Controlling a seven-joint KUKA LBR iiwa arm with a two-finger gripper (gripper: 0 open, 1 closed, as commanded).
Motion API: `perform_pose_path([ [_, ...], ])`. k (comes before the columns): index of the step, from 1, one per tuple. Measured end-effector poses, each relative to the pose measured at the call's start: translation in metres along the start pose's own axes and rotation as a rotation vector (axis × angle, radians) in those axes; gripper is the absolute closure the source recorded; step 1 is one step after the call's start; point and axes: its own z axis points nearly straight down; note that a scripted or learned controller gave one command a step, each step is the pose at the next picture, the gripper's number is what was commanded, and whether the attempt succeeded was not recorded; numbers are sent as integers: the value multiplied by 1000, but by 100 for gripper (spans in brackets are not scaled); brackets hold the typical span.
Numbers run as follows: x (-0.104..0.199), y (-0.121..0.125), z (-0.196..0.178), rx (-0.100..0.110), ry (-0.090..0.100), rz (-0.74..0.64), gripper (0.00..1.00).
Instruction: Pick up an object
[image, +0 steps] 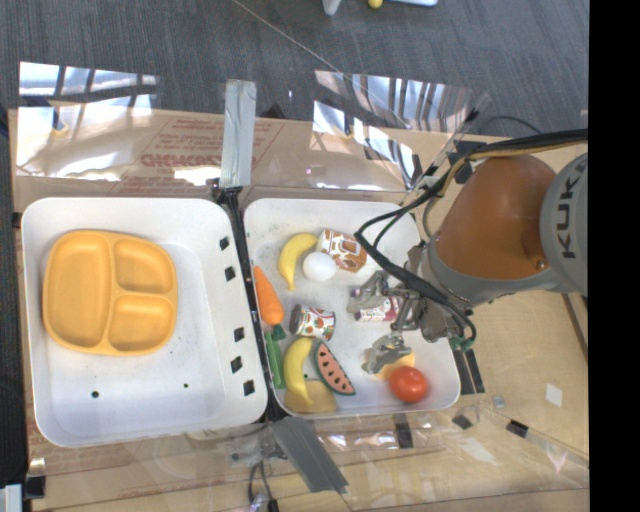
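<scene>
My gripper (379, 324) hangs low over the right part of the right bin (262, 222), open, with its two fingers spread apart. A small pink-and-white item (374, 314) lies between the fingers near the upper one; I cannot tell if it is touched. A yellow piece (398, 361) peeks out under the lower finger, and a red tomato (407, 384) sits just below that. Further left lie a watermelon slice (335, 368), a banana (297, 372), a small printed can (313, 322), a carrot (268, 297), a second banana (292, 258), a white egg (319, 266) and a printed cup (344, 250).
The left bin (60, 405) holds a yellow divided plate (110, 291). A green piece (275, 356) lies along the right bin's left wall. Black cables (385, 222) loop from the arm over the right bin's upper right. The orange wrist band (495, 225) overhangs the bin's right rim.
</scene>
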Motion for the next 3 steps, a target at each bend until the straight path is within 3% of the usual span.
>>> perform_pose_path([
  [1,-60,-16,107,0,-2,126,0],
  [2,-136,30,105,-1,-4,37,0],
  [3,-137,31,94,1,-5,30,100],
])
